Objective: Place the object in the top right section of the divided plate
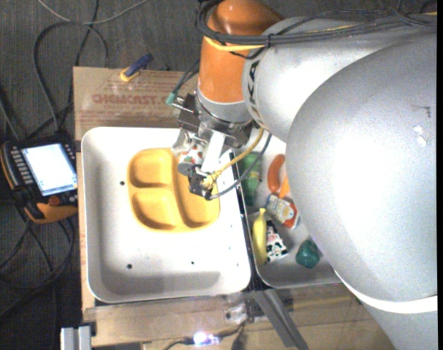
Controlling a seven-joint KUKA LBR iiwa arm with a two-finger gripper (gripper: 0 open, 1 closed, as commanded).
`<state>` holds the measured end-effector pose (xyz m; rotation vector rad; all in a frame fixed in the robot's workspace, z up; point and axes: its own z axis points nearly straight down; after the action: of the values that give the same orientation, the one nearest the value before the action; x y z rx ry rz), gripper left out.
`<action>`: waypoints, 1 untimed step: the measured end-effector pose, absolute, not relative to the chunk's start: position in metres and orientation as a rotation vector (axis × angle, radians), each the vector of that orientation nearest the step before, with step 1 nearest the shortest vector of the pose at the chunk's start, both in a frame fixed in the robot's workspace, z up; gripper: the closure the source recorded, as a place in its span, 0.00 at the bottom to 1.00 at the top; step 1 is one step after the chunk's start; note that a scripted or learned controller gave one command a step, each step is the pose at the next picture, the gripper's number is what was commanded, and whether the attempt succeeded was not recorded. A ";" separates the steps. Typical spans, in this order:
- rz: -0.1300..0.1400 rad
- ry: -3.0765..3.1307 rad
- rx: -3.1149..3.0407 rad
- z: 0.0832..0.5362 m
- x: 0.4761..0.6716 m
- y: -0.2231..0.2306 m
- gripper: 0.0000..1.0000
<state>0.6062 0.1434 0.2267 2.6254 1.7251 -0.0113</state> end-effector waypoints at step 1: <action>-0.010 1.898 2.501 0.279 0.646 0.145 1.00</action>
<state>0.6459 0.1448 0.2790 2.5011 1.8978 -0.0101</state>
